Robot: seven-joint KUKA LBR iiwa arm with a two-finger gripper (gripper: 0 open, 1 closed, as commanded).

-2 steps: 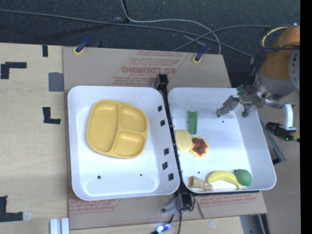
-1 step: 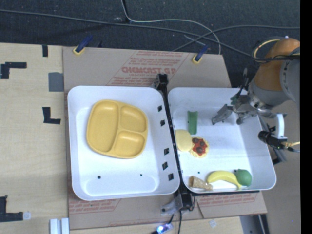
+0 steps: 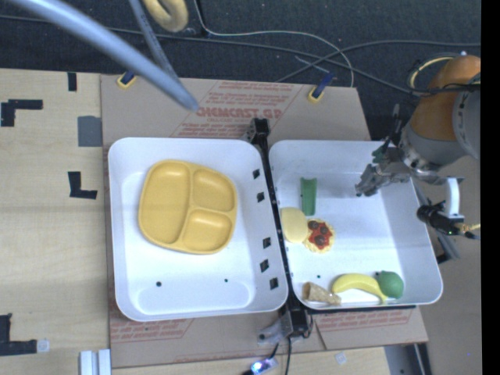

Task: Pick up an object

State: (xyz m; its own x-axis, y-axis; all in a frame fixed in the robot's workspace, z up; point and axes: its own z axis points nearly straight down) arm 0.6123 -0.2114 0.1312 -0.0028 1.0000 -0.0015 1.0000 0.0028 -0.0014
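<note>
The right bin (image 3: 406,217) holds a green block (image 3: 308,194), a pale yellow piece with a red topping (image 3: 306,230), a banana (image 3: 358,285), a green round fruit (image 3: 390,284) and a small tan wedge (image 3: 318,292). My gripper (image 3: 372,180) hangs over the upper right part of this bin, well right of the green block, with nothing visible between its fingers. The grey arm with its orange band (image 3: 449,92) comes in from the right edge.
The left bin (image 3: 125,233) carries a yellow divided plate (image 3: 187,205). Black clips (image 3: 266,209) run along the seam between the bins. Cables (image 3: 312,49) cross the dark floor behind, and a grey pole (image 3: 101,33) slants across the upper left.
</note>
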